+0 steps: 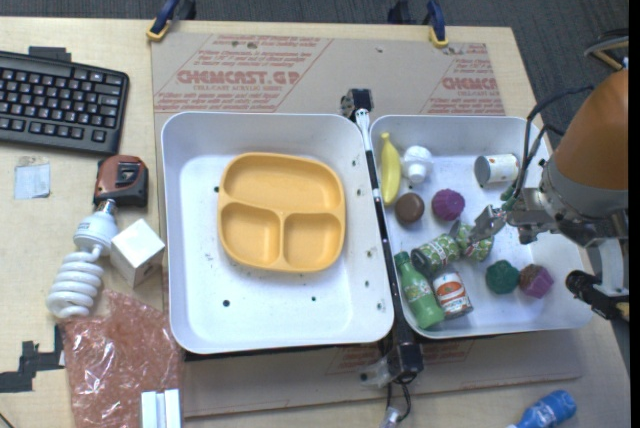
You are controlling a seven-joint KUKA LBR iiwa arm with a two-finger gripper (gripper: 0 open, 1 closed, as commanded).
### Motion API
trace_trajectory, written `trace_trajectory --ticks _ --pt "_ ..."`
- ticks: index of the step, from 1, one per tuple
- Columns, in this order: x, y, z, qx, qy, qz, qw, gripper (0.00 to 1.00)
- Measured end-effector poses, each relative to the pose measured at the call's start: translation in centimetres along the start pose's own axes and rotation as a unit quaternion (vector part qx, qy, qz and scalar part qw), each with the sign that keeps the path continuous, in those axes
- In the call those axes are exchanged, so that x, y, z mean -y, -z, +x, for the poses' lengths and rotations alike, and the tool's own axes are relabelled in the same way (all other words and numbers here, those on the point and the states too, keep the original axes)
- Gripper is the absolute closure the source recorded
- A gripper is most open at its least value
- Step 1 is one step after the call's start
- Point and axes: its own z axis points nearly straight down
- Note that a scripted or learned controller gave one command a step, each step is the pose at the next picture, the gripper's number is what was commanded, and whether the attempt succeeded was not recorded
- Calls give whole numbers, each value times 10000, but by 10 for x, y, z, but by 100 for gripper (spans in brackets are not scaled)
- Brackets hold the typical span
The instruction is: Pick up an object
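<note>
Over the right bin [500, 128], the end effector [487, 222] hangs low among the clutter, its fingers slightly parted and holding nothing I can see. A patterned can [443, 250] lies just to its left and toward the camera, long axis slanting up toward the fingers; a green ball [503, 276] sits just below.

Left of the gripper [488, 224] lay one yellow divided plate [282, 213], one banana [389, 170], one brown ball [408, 208], one green bottle [416, 292] and two cans [444, 268]. Nearer it sat two purple fruits [448, 204] and one green ball [502, 276].
</note>
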Motion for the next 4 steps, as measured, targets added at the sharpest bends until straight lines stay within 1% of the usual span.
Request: trace_trajectory --ticks 1,2,3,4 --pt "-91 -47 9 2 11 -4 10000 0" --pt "-92 -37 8 6 3 -13 10000 100" --pt "-92 -27 8 9 -1 -19 10000 100" --pt "-92 -27 8 9 -1 -19 10000 0"
